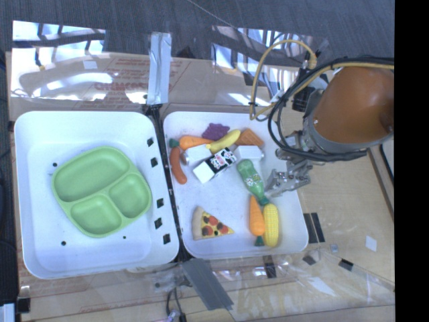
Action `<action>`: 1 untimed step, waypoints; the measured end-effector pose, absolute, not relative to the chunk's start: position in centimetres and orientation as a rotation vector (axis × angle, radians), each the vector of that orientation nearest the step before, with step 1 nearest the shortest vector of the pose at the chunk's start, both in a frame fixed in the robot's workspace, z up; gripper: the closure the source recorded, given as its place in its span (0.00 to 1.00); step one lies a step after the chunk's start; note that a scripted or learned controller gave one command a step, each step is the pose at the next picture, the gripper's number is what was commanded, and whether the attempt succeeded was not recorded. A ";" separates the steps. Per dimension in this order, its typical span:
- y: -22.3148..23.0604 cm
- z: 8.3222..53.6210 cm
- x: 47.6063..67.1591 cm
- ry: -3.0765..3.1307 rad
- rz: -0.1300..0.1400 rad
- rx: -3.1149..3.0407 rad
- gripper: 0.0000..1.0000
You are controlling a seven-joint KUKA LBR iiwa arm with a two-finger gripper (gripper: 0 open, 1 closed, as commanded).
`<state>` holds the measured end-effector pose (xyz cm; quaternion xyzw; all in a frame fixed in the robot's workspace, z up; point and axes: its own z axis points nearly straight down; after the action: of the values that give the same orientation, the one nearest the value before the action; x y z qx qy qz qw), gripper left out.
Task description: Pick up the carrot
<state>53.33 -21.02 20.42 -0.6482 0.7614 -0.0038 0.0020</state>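
**Arm poised at the right bin's edge, carrot lying just inside**

The grey arm [348,113] reaches in from the right, its orange band bulking over the right bin's far corner, with yellow and black cables looping above it. The pincer [285,181] hangs low at the right rim of the right bin [231,250]; whether it is released or clenched cannot be told from this angle, and nothing is visibly caught in it.

On the bench [348,247], of pale wood, two white bins sit side by side. The left bin [33,200] carries a green divided plate [100,190]. The right bin holds a jumble of toy food: an orange sausage-like piece [177,165] by the left wall, a purple bunch [216,131], a banana [224,141], a small milk carton [216,164], a pizza slice [211,225] and a green bottle [251,178]. Brown cardboard with a strip of grey tape lies behind the bins.

The carrot [256,218] lies near the bin's front right corner, touching a corn cob [271,224] on its right. It sits below and slightly left of the pincer, near it but apart.
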 end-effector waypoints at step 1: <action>-20.2 10.1 47.4 2.307 0.019 -2.137 1.00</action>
<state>47.40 -20.21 10.06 -0.6797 0.7335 0.0060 -0.0017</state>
